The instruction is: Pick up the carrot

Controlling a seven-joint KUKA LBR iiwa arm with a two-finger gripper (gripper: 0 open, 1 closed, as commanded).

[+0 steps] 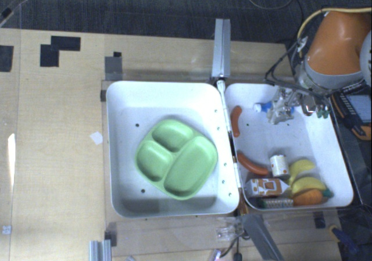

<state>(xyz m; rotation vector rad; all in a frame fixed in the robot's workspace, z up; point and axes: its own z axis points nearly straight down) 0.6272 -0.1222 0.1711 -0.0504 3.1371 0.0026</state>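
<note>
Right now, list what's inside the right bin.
The right bin holds two sausages, a small can, bananas, a carton and the carrot. Anything beneath that pile is covered.

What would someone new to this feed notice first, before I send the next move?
Probably the green divided plate sitting alone in the left bin. Next, the clutter in the right bin: bananas, a small carton and the carrot crowd its near edge, with a sausage by the left wall. The end effector hangs over that bin's far side, away from the carrot.
</note>
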